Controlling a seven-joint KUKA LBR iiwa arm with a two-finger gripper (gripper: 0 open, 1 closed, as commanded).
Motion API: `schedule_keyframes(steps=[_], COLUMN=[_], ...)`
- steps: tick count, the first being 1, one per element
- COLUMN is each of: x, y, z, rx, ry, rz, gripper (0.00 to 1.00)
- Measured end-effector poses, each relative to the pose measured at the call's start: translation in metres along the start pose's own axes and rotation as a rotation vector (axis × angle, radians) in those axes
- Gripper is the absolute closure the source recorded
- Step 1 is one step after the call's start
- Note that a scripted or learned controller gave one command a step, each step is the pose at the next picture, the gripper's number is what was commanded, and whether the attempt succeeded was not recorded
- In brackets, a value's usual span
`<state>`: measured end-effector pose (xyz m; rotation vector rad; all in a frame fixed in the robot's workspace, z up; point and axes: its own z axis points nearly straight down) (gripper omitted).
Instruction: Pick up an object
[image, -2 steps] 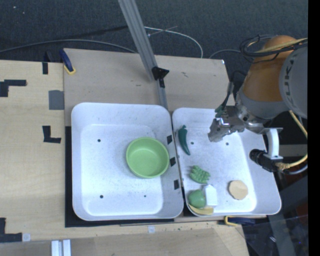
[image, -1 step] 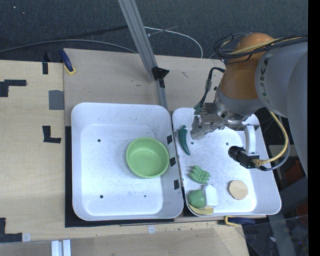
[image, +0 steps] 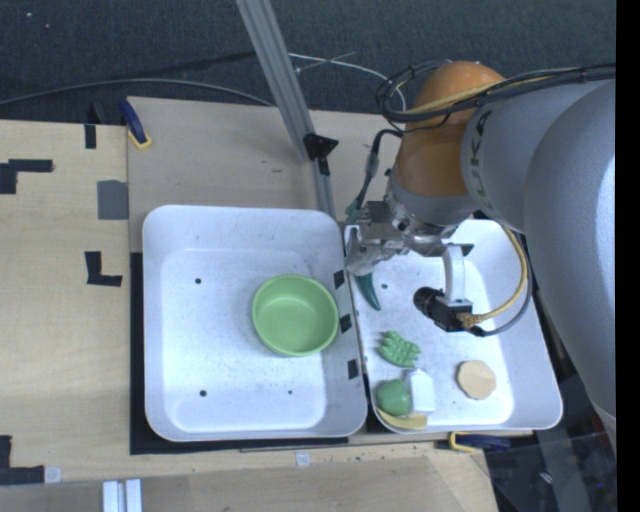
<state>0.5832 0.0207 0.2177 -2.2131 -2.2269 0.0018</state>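
A slim teal object (image: 371, 291), possibly a toy utensil, lies in the right bin (image: 520, 400) against the divider, just under the end effector (image: 362, 262) (whether it is apart or together cannot be told). So near the bin wall, a grasp could jam or slip. The green bowl (image: 295, 315) sits in the left bin (image: 180, 300).

A matt green plastic bowl (image: 295, 315) sits left of the pincer (image: 362, 268) in a smooth, lightly speckled white plastic bin (image: 170, 300). Below the pincer lie a ridged green plastic piece (image: 399, 349) and a dull tan disc (image: 476, 379). The bench (image: 60, 330) looks like pale, unvarnished wood; the arm's (image: 545, 170) grey casing has a satin sheen.
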Motion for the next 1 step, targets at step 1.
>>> schedule_keyframes(steps=[1], x=[0.0465], y=[0.0130], z=[0.0066], rx=[-0.001], ry=[0.000], rz=[0.000], gripper=[1.00])
